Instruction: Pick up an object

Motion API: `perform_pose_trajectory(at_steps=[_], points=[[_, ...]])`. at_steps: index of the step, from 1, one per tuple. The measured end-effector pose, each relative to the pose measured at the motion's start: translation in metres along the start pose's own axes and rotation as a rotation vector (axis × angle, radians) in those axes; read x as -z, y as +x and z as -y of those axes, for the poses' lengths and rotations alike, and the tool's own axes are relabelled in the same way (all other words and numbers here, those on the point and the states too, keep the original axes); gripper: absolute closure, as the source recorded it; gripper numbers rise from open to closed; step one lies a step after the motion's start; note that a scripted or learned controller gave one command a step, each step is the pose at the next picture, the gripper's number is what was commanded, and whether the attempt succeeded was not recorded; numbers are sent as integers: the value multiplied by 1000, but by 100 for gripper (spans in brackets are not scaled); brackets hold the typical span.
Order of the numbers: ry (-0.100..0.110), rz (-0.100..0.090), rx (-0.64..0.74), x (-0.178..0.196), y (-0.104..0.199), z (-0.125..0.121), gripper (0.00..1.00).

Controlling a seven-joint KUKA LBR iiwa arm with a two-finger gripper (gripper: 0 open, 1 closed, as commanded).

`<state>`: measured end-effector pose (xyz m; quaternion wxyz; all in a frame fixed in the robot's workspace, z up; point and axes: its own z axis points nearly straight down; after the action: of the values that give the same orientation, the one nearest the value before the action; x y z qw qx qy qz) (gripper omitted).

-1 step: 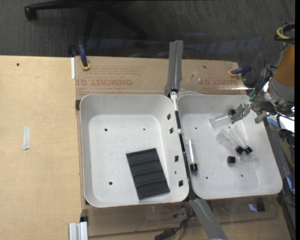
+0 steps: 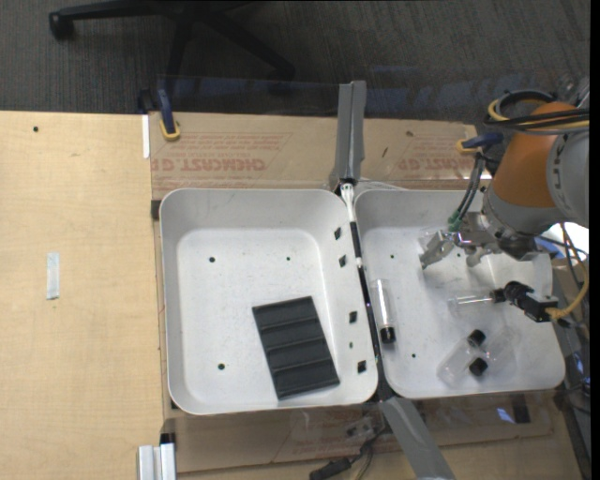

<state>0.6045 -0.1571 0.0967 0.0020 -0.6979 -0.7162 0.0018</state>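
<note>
Gripper [image 2: 439, 249] hangs over the right bin [image 2: 412, 380]; jaw state cannot be told. Ribbed black block [image 2: 295, 347] lies in the left bin [image 2: 173, 281].

1. A light plywood bench top [image 2: 75, 281] fills the left side, with a small pale strip [image 2: 52, 277] lying on it.
2. Brown cardboard [image 2: 253, 155] with reversed red printing lies flat along the far side.
3. Dark grey carpet [image 2: 394, 42] covers the floor beyond.
4. Black chair-base legs [image 2: 178, 28] stand on that carpet.
</note>
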Motion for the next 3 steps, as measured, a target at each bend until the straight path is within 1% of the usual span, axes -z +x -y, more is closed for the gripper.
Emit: perform_pose_trajectory(at_steps=[1,2,3], points=[[0,0,39,-8,-49,-42,0],[4,1,43,-1,-48,-42,100],[3,1,43,-1,-48,-42,0]])
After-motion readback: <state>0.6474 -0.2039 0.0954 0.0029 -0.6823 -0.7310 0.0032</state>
